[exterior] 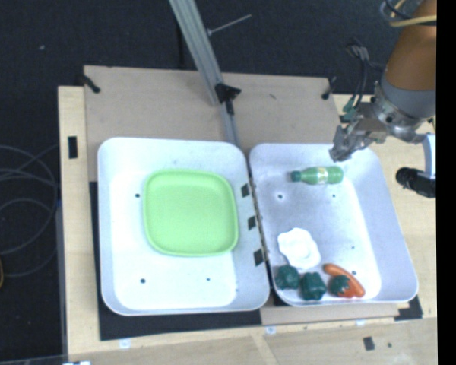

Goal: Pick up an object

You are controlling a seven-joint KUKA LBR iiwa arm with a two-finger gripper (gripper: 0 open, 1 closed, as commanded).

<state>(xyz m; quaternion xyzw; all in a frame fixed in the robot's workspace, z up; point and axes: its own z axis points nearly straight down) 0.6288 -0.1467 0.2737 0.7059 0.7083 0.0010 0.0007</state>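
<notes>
A small green bottle (317, 176) lies on its side near the far edge of the right bin (380, 211). My gripper (340, 153) hangs just above and to the right of it, at the bin's far right corner, pointing down. A white lump (299, 248) sits toward the near side of the same bin. Two dark green pieces (301, 281) and an orange carrot-shaped toy (344, 280) lie along the near edge.
A light green square plate (190, 211) lies in the left bin (121, 226). A grey metal post (201, 44) slants up from between the bins at the back. The tan bench surrounds both bins.
</notes>
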